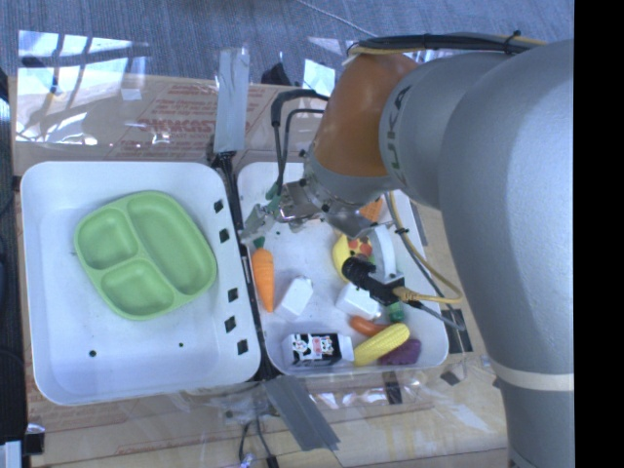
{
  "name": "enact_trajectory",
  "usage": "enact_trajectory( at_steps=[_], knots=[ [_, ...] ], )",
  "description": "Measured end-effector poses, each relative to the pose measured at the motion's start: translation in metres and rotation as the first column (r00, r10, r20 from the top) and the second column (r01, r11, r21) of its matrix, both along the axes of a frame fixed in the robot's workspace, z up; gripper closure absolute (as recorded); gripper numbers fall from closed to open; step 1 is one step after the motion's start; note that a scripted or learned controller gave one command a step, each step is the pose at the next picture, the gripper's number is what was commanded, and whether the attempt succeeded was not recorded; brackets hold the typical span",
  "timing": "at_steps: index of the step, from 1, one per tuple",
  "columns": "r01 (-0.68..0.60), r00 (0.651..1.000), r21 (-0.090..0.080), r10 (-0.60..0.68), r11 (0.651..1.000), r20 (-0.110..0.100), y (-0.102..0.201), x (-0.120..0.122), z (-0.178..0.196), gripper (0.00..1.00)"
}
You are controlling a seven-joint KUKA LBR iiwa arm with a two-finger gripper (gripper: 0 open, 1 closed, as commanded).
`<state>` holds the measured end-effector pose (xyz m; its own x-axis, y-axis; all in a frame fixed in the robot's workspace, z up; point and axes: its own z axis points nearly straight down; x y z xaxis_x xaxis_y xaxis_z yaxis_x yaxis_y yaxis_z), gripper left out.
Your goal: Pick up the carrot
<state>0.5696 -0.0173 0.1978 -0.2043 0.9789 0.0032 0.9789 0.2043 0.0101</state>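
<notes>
Arm (458, 154): grey with an orange band, fills the right of the frame and reaches in over the right bin (292, 178).
Pincer (261, 220): at the centre of the frame, over the upper left part of the right bin, just above the carrot's green top.
Pincer state: cannot tell how it stands; nothing shows gripped in it.
Carrot (263, 277): orange, lying along the left wall of the right bin, green end toward the top of the frame.
White block (296, 296): just right of the carrot, apart from it.
Milk carton (317, 349): black and white, lying near the bottom wall of the right bin.
Banana (382, 343): yellow, right of the carton, at the lower right of the bin.
Left bin (58, 359): holds a green divided plate (144, 253) with three compartments.
Tabletop (127, 422): light wood, seen below the bins.
</notes>
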Motion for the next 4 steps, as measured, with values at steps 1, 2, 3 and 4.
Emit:
enact_trajectory(
  at_steps=[1,2,3,4],
  knots=[
    [0.200,0.980,-0.006,-0.200,0.980,-0.017,-0.065,-0.042,-0.008,0.00],
    [0.242,0.970,-0.007,-0.242,0.970,-0.007,-0.076,0.003,-0.093,0.00],
    [0.533,0.846,-0.007,-0.533,0.846,-0.010,-0.077,0.006,-0.106,0.00],
    [0.689,0.725,-0.008,-0.689,0.725,-0.018,-0.074,-0.015,-0.107,0.00]
  ],
)
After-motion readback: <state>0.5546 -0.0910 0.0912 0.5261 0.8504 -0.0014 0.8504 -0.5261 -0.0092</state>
